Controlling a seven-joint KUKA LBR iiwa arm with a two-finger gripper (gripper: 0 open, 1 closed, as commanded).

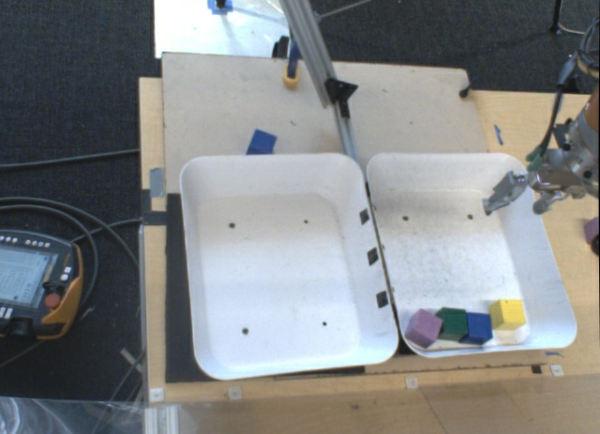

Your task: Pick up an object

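The gripper point(525, 196) hangs with fingers spread and nothing between them. The blocks point(466, 323) huddle well below it, against the right bin point(441, 245)'s near wall; packed so tightly, a finger could land on a neighbour or the wall.

I'm looking at a robotics lab cell, not a home or shop. Plywood bench point(309, 104) on dark carpet point(75, 48), two white bins point(197, 179) side by side, an aluminium camera pole point(305, 29) slanting over them. A teach pendant point(33, 282) with screen and orange casing lies on the floor at left, black cables point(103, 226) trailing off it. Coloured test blocks point(464, 324) sit in the right-hand bin.
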